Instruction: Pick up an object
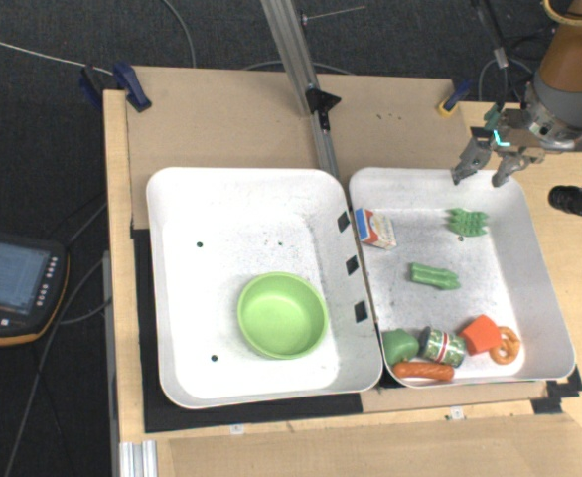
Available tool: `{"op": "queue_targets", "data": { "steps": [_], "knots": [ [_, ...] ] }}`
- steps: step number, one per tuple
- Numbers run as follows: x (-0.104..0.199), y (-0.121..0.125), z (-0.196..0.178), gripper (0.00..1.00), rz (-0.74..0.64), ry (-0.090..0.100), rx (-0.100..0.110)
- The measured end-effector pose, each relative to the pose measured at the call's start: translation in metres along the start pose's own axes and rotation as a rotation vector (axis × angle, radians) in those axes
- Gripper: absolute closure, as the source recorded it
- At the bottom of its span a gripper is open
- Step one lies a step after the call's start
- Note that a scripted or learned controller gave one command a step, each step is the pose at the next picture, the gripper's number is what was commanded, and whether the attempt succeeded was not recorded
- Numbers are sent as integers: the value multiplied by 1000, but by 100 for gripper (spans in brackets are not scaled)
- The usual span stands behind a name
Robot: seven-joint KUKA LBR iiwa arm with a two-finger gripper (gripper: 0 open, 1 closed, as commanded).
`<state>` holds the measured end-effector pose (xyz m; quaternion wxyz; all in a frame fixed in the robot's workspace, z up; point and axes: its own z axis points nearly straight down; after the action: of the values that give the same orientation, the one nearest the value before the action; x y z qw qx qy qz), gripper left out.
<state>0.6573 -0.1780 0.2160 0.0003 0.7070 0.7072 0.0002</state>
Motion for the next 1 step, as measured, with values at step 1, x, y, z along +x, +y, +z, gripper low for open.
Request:
{"op": "queue_targets", "data": {
  "steps": [1],
  "knots": [
    [0,0,0,0,0,0,0]
  ]
}}
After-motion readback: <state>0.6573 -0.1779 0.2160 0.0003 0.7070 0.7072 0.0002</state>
